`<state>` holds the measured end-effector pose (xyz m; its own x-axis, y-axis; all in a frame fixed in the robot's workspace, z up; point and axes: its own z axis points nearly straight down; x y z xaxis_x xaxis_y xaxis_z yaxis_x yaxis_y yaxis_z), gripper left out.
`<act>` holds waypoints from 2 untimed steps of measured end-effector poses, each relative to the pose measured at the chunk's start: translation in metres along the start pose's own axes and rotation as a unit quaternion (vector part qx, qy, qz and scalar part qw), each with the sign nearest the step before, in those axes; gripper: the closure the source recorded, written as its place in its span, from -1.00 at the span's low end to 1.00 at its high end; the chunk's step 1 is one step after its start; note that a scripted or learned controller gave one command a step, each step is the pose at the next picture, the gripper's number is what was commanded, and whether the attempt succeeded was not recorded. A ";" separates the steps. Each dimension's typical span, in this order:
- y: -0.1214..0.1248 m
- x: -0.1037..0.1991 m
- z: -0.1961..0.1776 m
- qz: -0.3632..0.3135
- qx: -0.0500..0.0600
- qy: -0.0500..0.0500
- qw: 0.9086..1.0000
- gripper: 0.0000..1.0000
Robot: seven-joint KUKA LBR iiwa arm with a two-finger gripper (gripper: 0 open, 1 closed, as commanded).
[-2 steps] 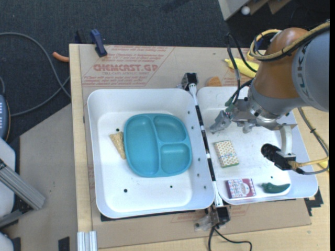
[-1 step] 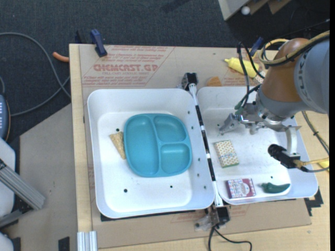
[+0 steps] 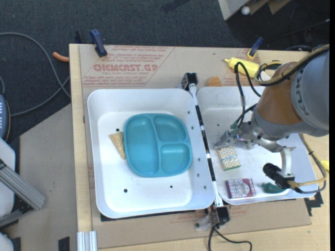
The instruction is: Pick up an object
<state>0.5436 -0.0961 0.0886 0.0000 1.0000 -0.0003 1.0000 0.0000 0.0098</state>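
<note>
Arm is in over the right bin. End effector is low near that bin's left side; apart or together, I cannot tell from this angle. Nothing seen gripped. Speckled pale block lies on the bin floor just beside it, on the near side. Maroon packet sits flat at the near wall, with a small teal item to its right. Left bin holds a teal divided plate, and a tan textured piece touches its left edge.
</note>
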 end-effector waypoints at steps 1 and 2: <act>-0.006 0.002 0.000 0.001 -0.002 -0.001 1.000 -1.00; -0.031 0.003 0.000 0.001 -0.002 -0.001 1.000 -1.00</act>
<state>0.5125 -0.0933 0.0885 0.0010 1.0000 -0.0014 0.9999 -0.0010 0.0128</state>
